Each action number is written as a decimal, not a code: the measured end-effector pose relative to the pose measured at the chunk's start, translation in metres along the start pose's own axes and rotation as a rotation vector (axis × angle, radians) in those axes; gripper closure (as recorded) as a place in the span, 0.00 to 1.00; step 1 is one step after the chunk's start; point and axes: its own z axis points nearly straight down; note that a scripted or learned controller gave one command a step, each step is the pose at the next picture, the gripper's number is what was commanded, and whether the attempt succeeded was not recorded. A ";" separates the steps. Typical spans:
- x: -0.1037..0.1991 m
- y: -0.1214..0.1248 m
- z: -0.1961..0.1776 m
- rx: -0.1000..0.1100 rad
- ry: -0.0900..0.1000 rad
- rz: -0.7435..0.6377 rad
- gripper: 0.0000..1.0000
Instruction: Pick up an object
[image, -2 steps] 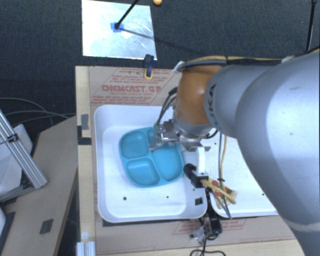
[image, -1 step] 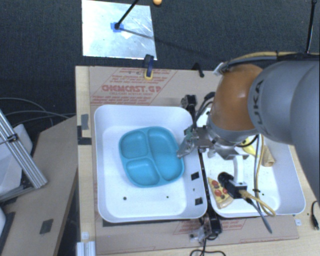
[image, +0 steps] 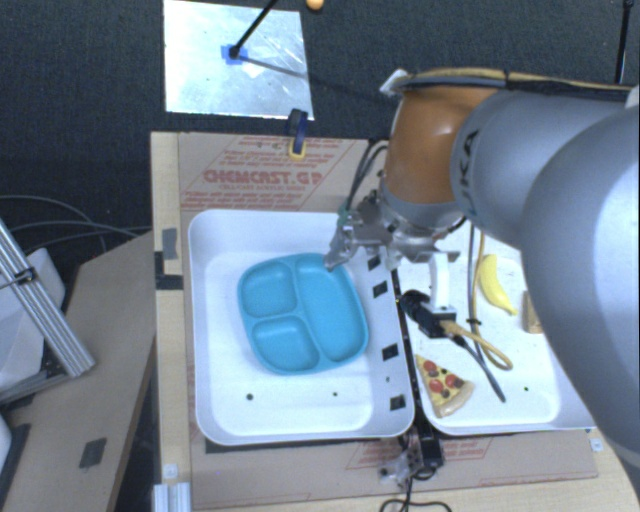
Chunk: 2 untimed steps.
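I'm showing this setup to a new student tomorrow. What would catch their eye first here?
Probably the big grey arm with its orange band filling the right side, its gripper at the top edge of the blue divided plate in the left bin. Next, the banana and pizza slice in the right bin.

The flat brown cardboard sheet (image: 262, 172) under the bins carries red lettering that reads roughly "CHEMCAST GP"; other print there is illegible.
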 end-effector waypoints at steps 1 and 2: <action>0.087 0.060 0.042 0.003 0.003 -0.004 0.00; 0.138 0.060 0.098 -0.010 0.007 0.003 0.00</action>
